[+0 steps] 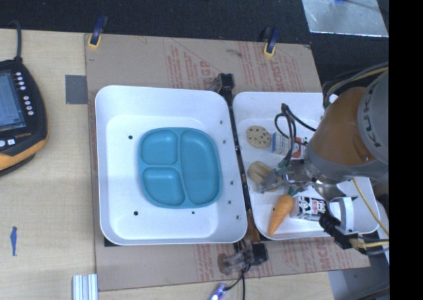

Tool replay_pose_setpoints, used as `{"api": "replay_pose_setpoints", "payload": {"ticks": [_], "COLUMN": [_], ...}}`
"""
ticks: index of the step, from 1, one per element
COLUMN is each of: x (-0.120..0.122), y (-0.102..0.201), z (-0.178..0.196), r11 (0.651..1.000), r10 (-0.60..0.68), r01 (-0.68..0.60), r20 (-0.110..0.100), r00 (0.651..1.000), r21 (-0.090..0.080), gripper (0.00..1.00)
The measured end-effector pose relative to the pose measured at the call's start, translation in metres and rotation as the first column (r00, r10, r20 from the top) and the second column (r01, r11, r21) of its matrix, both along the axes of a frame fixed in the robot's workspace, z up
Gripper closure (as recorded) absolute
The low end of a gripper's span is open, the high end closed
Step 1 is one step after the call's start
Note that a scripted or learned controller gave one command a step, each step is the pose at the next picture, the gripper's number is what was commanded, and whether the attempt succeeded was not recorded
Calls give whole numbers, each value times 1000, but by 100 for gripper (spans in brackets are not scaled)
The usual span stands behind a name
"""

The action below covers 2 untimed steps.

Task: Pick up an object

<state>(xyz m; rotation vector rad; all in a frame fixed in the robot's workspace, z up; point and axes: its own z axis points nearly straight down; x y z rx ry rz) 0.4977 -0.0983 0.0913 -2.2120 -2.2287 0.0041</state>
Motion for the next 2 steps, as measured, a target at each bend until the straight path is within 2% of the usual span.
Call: {"api": "replay_pose_setpoints", "payload": {"ticks": [1,2], "x": [-22,-9], "y": [-32,1], "z": [0,0], "r11": [1000,1000], "r10": [-4,1], "r01": [4,-1], "r20": [0,0], "r00": [1000,1000], "r21": [2,0], "gripper": [0,0]}}
